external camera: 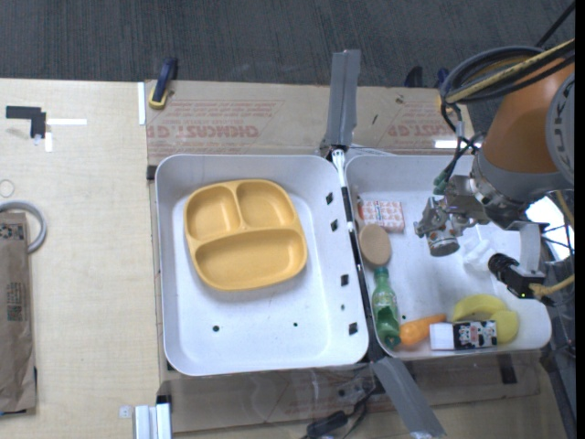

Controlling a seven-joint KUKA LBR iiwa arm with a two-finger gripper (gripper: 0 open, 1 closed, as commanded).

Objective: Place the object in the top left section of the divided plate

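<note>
A yellow divided plate [245, 234] lies in the left bin [265, 337], with two small sections at the top and one wide section below. All three sections look bare. My gripper [440, 230] hangs over the middle of the right bin [416, 286], well to the right of the plate. Below and left of it lie a tan oval object [375, 244], a green bottle [383, 305], a carrot [418, 330], a banana [484, 310] and a small white box [464, 335]. A red-and-white packet [380, 213] sits at the bin's upper left.
A grey divider bar [344, 108] runs between the two bins. Cardboard [238, 122] lines the bench behind them. A brown paper bag [14, 309] lies at the far left. The arm's orange band [530, 122] and cables [494, 67] fill the upper right.
</note>
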